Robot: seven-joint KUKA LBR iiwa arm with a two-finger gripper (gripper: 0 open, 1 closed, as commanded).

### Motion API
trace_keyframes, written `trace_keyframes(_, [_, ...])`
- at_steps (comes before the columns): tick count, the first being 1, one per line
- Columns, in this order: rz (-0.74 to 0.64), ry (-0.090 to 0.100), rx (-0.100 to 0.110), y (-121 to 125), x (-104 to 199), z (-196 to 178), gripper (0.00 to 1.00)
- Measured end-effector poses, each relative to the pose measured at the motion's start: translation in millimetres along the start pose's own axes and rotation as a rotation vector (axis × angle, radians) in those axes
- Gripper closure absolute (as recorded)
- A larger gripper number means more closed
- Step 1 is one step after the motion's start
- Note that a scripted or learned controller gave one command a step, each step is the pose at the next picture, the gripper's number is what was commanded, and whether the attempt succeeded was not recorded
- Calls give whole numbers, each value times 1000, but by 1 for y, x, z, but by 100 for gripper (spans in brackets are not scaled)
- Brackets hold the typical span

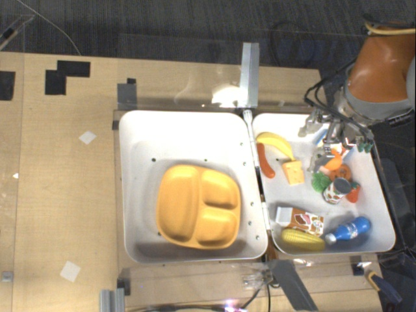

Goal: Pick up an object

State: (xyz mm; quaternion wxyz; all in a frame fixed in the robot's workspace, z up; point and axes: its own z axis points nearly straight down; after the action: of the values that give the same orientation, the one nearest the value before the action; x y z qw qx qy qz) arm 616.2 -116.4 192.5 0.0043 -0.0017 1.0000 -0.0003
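My gripper (330, 149) hangs over the upper right part of the right bin (383, 194), under the arm's orange band (380, 70). Directly below it lies an orange toy carrot (338, 168), beside a green leafy piece (319, 182). Just in front of those are a small round can (337, 192) and a red piece (353, 194). Left of the gripper lie a yellow banana (276, 144), a red sausage-like piece (265, 162) and a yellow cheese wedge (294, 172). I see nothing lifted off the bin floor.
Along the right bin's front edge lie a small printed carton (303, 220), a corn cob (302, 240) and a blue bottle (350, 231). The left bin (140, 148) holds a yellow divided plate (198, 205). A metal post (249, 77) stands behind the divider between the bins.
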Motion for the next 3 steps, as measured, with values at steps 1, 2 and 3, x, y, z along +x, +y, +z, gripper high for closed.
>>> trace_keyframes(1, [246,3,-1,30,-27,94,0])
trace_keyframes(2, [370,7,0,30,-41,104,0])
trace_keyframes(3, [363,-13,-1,32,-46,89,100])
